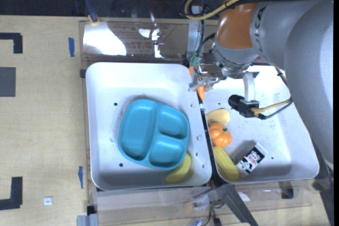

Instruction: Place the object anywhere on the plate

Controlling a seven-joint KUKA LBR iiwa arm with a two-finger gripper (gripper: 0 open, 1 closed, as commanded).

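from the overhead camera, two white bins sit side by side on the bench. the left bin (100, 114) holds a blue plate (153, 134) with three compartments, tilted a little in the bin's middle. a yellow fruit (181, 168) lies just beside the plate's lower right edge, against the bin's right wall; it seems to touch the rim but does not lie in any compartment.

the right bin (296, 161) holds a cluster along its left wall: a pale yellow piece (218, 116), an orange fruit (221, 136) touching it from below, then a corn cob (224, 163) below that. a small black and white box (250, 159) lies just right of the corn.

the arm (286, 29) reaches in from the right, its orange band (239, 8) above the wrist. the gripper (203, 82) hangs over the wall between the two bins, near their upper end, above the pale piece. how far its jaws stand apart cannot be told here, nor whether it has hold of anything.
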